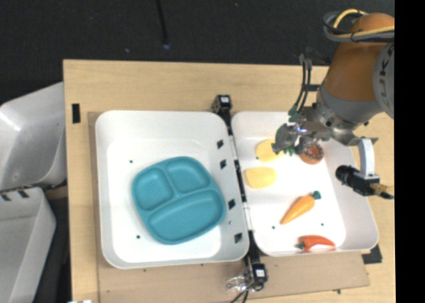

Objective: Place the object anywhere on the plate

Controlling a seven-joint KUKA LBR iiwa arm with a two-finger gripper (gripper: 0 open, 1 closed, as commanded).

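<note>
Camera view, tool (290, 139) low in right bin (352, 228), blue plate (178, 199) in left bin (113, 228)

A light wooden bench (80, 89) bears two shallow white bins, left bin (113, 228) and right bin (355, 228), side by side.

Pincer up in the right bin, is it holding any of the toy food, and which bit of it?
It cannot be told. The pincer sits low beside a yellow piece and a reddish round piece, but no item clearly shows between its tips.
</note>
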